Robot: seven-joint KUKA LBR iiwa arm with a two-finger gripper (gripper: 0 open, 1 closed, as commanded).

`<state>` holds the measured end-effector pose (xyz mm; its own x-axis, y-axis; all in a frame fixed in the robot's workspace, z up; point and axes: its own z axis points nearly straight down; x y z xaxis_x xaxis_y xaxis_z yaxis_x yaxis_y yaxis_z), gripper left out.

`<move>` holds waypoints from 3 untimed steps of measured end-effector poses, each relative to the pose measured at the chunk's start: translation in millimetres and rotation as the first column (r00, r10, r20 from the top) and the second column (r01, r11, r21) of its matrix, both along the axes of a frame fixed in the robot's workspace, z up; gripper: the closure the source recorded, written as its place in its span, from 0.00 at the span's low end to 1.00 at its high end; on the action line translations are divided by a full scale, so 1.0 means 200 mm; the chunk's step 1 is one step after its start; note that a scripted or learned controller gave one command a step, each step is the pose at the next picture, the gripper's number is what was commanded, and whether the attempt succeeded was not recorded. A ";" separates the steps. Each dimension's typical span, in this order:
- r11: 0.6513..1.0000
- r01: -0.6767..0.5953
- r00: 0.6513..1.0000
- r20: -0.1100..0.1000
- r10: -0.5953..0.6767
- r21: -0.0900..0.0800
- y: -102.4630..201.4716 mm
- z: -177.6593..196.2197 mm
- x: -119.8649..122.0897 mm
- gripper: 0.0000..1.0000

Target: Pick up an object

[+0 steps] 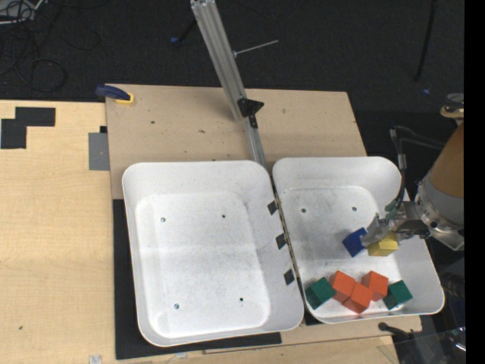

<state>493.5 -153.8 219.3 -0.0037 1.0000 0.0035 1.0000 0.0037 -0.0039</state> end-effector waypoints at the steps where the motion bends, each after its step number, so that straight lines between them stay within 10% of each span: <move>1: 1.000 -0.001 1.000 0.000 0.001 0.000 0.28 -0.04 0.02 1.00; 3: 1.000 -0.001 1.000 -0.002 0.001 0.000 0.81 -0.07 0.00 1.00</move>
